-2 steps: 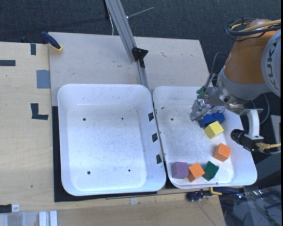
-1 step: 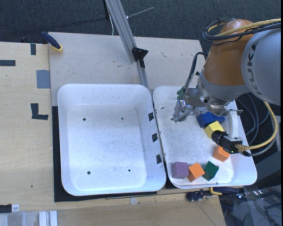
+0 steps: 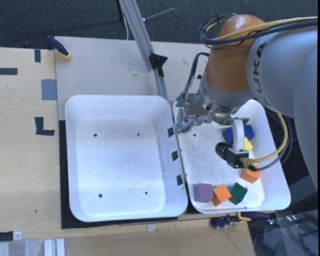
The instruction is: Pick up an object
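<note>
Pincer (image 3: 184,120) at left edge of R bin (image 3: 204,160) — apart or together, can't tell.

Six small blocks lie in the right-hand shallow white bin (image 3: 202,159). A purple cube-shaped block (image 3: 204,192), an orange cube-shaped block (image 3: 221,194) and a dark green cube-shaped block (image 3: 238,193) form a row along the bin's near wall, each touching its neighbour. The orange one sits turned at an angle to the others. A second orange block (image 3: 250,175) rests just behind the row, toward the right wall. A blue block (image 3: 248,132) and a yellow block (image 3: 248,144) lie just beside each other farther back, both partly hidden.
</note>
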Robot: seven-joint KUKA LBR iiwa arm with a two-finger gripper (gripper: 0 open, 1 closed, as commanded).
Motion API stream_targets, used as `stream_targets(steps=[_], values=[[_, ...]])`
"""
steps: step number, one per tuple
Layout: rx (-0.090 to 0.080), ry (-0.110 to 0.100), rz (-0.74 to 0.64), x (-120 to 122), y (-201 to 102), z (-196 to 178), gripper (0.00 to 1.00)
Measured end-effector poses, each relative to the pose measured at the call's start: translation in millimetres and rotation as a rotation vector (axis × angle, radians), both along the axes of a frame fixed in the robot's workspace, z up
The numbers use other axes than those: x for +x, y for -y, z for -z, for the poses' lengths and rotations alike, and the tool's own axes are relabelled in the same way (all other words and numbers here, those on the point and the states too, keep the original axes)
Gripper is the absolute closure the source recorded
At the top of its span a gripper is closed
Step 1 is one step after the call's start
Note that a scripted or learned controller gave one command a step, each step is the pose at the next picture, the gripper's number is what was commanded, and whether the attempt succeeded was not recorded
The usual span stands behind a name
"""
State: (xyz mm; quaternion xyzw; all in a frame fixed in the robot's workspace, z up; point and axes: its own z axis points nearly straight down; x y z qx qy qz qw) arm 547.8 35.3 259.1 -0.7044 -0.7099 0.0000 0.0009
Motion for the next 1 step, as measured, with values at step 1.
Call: stream_targets(steps=[1], values=[[-0.001,0.0,0.0,9.9,-56.3,3.8,1.0]])
